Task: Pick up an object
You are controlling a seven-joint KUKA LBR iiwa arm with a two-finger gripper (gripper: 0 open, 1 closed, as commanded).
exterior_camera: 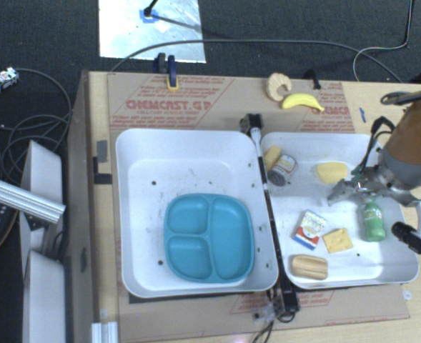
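I'm hovering over the right bin (410, 263), fingers (349, 190) spread, nothing held (green bottle (372, 221) nearest); next, descend and close.

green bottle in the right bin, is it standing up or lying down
Lying down. The green bottle rests on its side on the floor of the right bin, its long axis running along the bin floor, just below the tool.

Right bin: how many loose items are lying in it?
6: a can at the far-left corner, a yellow piece beside it, a green bottle under the gripper, a small box, a cracker, a bread roll. The arm may hide more.
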